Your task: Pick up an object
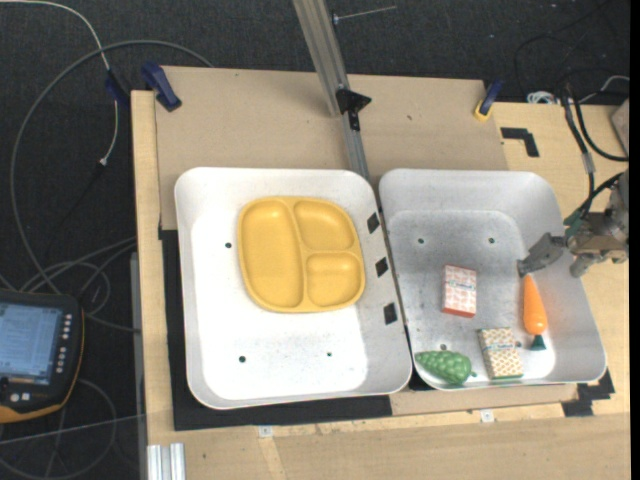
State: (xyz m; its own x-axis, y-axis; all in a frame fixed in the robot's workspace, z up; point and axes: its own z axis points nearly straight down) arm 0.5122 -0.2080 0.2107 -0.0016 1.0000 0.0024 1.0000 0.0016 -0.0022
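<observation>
- Table (440, 108) of pale board carries two shallow white bins side by side; the left bin (200, 298) holds a yellow divided plate (300, 253), the right bin (450, 193) holds four small things.
- Those four sit toward the near end of the right bin: a small red-and-white box (460, 291) near the middle, an orange carrot (534, 308) to its right, a patterned box (500, 354) in front, and a green leafy toy (444, 367) at the near rim.
- Tool (545, 253) reaches in over the right rim of that bin, a dark finger slanting down and to the left. Whether it is spread or pinched I cannot tell from here; nothing sits in its grip.
- Carrot looks the likeliest target, since it is the thing nearest the tool. It lies just below the tip in the view, toward the near side of the bin, apart from it and not touched.
- Its long axis runs roughly from far to near, the orange point toward the tool and the dark green stub at the near end, close to the patterned box.
- My guess is that the coming move needs a short shift toward the near side, then a drop, with the tool closing across the carrot's narrow width, not along its length.
- Red-and-white box lies further off to the left, and the green toy further still.
</observation>
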